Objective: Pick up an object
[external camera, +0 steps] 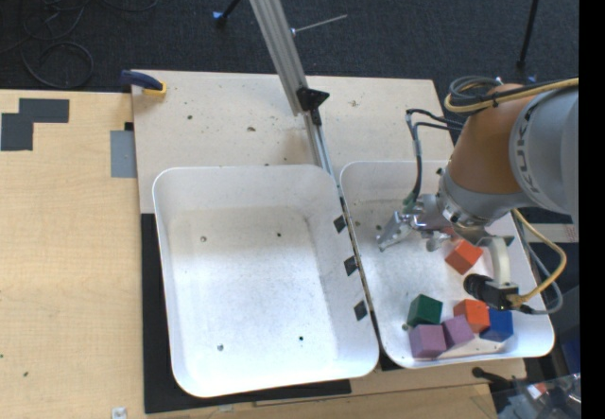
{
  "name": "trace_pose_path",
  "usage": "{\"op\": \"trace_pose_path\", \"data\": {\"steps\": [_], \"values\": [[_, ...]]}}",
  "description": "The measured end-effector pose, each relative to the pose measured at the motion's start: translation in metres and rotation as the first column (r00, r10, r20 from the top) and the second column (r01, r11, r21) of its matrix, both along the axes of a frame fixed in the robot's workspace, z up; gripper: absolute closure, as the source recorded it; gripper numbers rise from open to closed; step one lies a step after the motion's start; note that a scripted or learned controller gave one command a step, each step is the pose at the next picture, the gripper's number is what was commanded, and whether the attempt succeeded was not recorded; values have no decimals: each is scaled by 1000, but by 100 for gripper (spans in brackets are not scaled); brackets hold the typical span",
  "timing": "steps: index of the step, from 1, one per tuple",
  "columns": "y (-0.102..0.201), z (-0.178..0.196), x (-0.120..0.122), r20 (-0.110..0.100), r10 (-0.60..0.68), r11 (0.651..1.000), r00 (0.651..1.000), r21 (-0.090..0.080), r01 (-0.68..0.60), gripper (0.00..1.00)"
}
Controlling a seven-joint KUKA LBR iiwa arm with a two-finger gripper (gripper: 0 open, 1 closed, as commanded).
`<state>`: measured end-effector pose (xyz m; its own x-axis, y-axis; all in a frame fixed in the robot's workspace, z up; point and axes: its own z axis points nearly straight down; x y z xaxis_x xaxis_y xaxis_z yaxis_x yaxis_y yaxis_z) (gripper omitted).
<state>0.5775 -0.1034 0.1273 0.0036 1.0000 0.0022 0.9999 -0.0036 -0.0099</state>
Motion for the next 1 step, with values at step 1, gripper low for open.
{"op": "trace_pose_path", "data": {"steps": [1], "values": [[1,-37,1,8,0,1000,1000,-2,0,0]]}}
